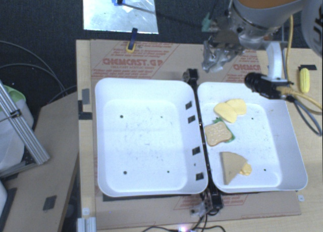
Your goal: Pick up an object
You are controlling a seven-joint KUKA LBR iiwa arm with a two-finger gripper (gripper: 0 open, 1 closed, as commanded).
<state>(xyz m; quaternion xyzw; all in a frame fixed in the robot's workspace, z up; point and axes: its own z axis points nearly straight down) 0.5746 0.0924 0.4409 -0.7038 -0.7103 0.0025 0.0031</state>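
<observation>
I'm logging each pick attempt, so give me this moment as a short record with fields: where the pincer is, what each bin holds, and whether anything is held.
pincer position: pincer raised above the bench behind the bins, near their dividing edge
held item: nothing seen between the fingers
left bin: no items seen
right bin: yellow pieces at the back, toast slice on a green piece near the left wall, tan wedge at the front
task state: no object picked up yet

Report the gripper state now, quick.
Gripper: above the bench behind the right bin; open or closed cannot be told, and nothing is visibly held.
</observation>
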